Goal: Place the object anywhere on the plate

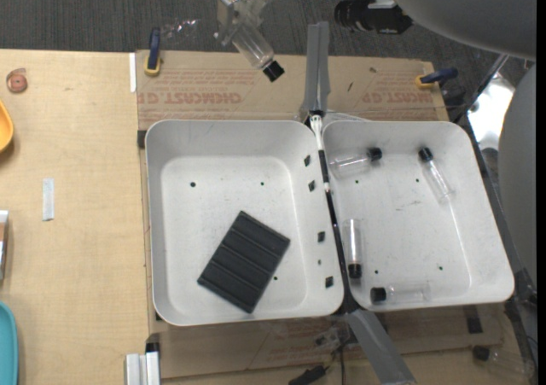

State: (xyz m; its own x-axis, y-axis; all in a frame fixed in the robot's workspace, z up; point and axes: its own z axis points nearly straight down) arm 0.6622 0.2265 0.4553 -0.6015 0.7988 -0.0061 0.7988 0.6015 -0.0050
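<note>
Leftmost, the pale wooden bench top (77, 161) carries an orange object (4, 131) at the edge of the view and a small clear strip (48, 200). Next comes the left white bin (171, 140), where a black ribbed rectangular plate (244, 260) lies flat and skewed on the floor, toward the front right part. Above the bins, over the brown cardboard sheet (213, 89) and the dark floor behind it, the gripper (243, 14) hangs high and pinches a clear plastic tube with a black cap (254, 50); the tube slants down to the right, its cap at the lower end, well apart from the plate. Across the divider, the right white bin (478, 195) holds four more clear black-capped tubes: one near the back left (354, 161), one at the back right (433, 174), one along the left wall (352, 247), and one at the front (401, 294).
</note>
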